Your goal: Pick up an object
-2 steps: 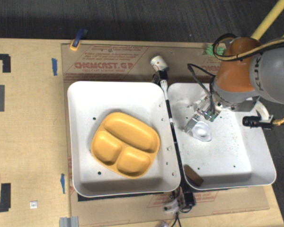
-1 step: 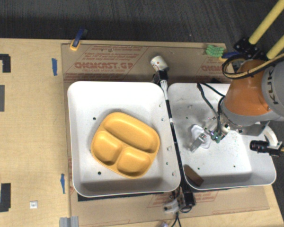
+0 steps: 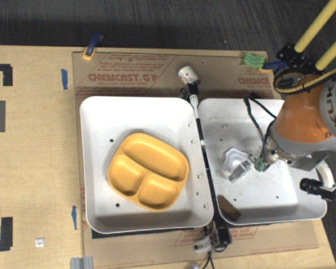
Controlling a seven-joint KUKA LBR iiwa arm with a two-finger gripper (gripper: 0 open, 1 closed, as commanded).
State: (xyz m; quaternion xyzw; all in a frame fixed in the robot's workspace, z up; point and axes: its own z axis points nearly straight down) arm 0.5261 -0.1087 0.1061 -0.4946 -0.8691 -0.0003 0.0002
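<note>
Brown block (image 3: 228,207) at right bin's (image 3: 280,203) 7 o'clock lies unpicked; gripper (image 3: 238,167) near centre, grip state unreadable; next: descend, close.

tray (image 3: 148,171) in left bin (image 3: 95,150)

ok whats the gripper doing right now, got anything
gripper: low in the right bin, by a small clear object; whether it is open, shut or holding cannot be told.

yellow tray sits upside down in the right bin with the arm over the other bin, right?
Wrong bin. The camera view shows the yellow tray upside down in the left bin; the arm is over the right bin.
</note>
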